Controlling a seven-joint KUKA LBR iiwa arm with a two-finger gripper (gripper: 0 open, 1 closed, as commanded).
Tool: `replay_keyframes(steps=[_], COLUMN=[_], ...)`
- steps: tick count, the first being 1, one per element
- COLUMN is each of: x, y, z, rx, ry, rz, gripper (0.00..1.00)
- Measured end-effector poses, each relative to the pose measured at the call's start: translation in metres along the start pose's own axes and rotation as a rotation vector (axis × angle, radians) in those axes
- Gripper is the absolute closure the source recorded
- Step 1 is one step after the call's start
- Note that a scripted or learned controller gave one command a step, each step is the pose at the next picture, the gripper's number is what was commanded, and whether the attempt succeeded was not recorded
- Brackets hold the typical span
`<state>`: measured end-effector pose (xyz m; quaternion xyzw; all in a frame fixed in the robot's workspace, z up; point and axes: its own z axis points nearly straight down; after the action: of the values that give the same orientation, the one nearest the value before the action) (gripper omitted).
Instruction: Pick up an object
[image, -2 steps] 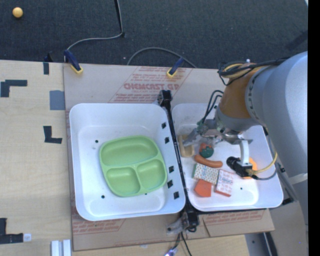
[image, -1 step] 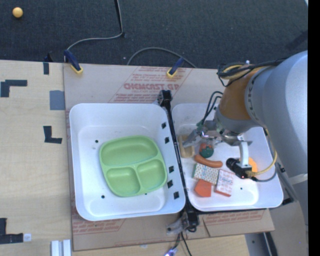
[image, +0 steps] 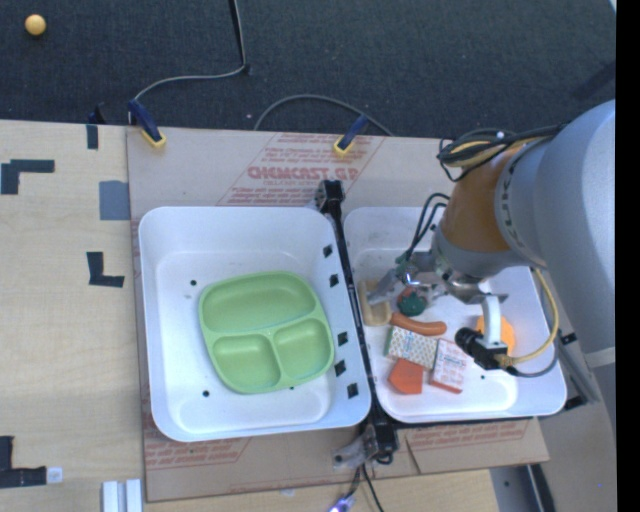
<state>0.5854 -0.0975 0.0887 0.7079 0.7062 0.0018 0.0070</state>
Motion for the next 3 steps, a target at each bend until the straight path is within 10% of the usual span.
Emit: replay_keyframes(steps=[1, 3], x=[0.0, -0.004], y=[0.032, 0.014], z=[0.001, 0.001], rx=[0.006, 0.009], ry=[0.001, 0.007], rz=[-0.001, -0.004], gripper=[0.0, 0.0])
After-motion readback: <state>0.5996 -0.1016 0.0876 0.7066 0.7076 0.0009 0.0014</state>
